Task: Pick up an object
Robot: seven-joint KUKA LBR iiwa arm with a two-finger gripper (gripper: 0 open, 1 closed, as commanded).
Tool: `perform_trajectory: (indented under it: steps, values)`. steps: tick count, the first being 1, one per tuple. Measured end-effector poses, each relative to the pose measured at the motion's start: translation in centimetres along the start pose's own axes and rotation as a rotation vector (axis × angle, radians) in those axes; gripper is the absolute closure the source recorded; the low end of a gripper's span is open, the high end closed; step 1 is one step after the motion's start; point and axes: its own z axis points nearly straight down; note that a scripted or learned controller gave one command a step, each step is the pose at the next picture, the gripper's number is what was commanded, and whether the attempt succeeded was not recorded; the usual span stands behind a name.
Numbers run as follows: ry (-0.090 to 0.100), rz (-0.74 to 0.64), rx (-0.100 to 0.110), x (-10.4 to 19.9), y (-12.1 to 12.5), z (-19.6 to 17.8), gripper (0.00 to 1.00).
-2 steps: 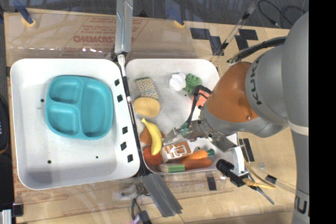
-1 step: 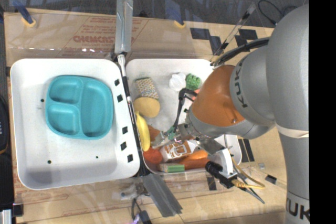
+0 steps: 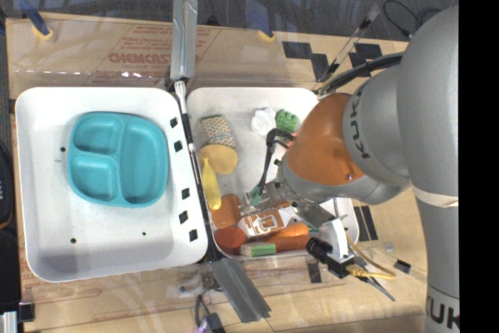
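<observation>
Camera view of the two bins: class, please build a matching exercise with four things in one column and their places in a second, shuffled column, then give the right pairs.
Things
1. teal tray
2. banana
3. green toy
4. carrot

Places
A. near the right bin's top edge, beside the orange band
B. lying in the left bin
C. along the right bin's bottom edge
D. by the right bin's left wall, next to the divider

Pairs: 1-B, 2-D, 3-A, 4-C
</observation>
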Motion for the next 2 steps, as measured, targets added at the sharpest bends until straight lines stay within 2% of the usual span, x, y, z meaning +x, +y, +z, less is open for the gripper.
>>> perform_trajectory:
  steps: [1, 2]
  values:
    - [0.005, 0.096, 0.003, 1.47, 10.4, -8.91, 1.0]
    - [0.005, 0.096, 0.006, 1.45, 10.3, -8.76, 0.0]
